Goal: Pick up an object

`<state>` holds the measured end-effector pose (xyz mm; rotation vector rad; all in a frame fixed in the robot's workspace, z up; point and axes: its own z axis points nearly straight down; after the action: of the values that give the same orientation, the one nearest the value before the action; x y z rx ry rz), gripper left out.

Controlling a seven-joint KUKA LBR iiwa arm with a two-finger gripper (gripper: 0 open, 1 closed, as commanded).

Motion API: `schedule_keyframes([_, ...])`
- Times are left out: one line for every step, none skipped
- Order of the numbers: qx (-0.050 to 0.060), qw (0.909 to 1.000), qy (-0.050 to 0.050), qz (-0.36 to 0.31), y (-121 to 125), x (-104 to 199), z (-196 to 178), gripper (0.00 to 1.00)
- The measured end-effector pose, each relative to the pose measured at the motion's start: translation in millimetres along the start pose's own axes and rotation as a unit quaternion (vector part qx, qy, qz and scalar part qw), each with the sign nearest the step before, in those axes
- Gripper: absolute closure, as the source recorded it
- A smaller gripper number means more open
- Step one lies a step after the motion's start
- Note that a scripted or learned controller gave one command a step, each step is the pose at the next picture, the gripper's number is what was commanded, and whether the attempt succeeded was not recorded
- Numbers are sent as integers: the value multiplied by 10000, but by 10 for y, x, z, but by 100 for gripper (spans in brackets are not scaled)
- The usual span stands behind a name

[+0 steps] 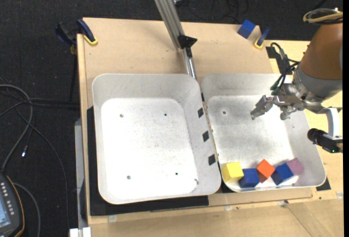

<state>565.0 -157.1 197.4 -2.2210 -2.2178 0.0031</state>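
Note:
Several small blocks lie along the near edge of the right bin point(240, 86): a yellow block point(233, 171), a blue block point(250, 177), an orange block point(265, 169), a second blue block point(282, 172) and a pale purple block point(295, 165). My gripper point(272, 109) hangs over the right bin's middle right, well above and behind the blocks. Its two fingers are spread apart, with nothing between them. The grey arm with its orange band point(325, 56) comes in from the right.
The left bin point(144, 138) lies beside the right one. A slanted metal pole point(166, 4) rises from the back of the bench. A blue block point(247, 28) and clamps sit on the bench's far edge, outside the bins.

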Motion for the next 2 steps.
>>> schedule_keyframes([-71,10000,-21,-29,343,-48,-757,0])
schedule_keyframes([24,10000,14,-40,231,583,230,0])
